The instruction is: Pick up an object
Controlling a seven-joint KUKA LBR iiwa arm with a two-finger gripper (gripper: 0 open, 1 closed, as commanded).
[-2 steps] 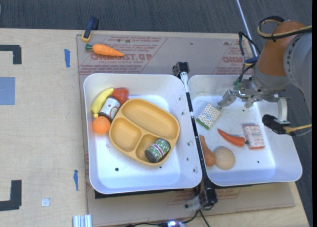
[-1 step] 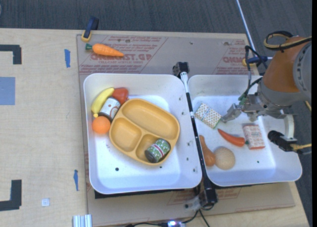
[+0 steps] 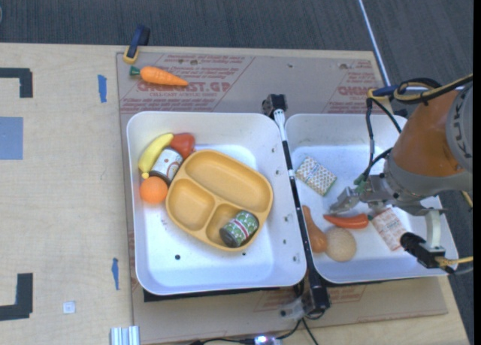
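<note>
My gripper [image 3: 348, 201] hangs low in the right bin [image 3: 331, 134], near its middle, at the end of the grey arm [image 3: 425, 148] with the orange band. Just below it lies a red chili pepper [image 3: 347, 221], close to the gripper's tip or touching it; I cannot tell which. A beige round object [image 3: 340, 246] and an orange carrot-like piece [image 3: 316, 234] rest near the bin's front left. A patterned packet [image 3: 316, 175] lies to the gripper's upper left. A white and red packet [image 3: 388, 228] sits to its right.
The left bin [image 3: 143, 231] holds a yellow divided plate [image 3: 218, 186] with a green can [image 3: 240, 228], beside a banana [image 3: 152, 152], a jar [image 3: 167, 164], a tomato [image 3: 183, 143] and an orange [image 3: 153, 190]. Outside, a carrot [image 3: 161, 76] lies on the cardboard.
</note>
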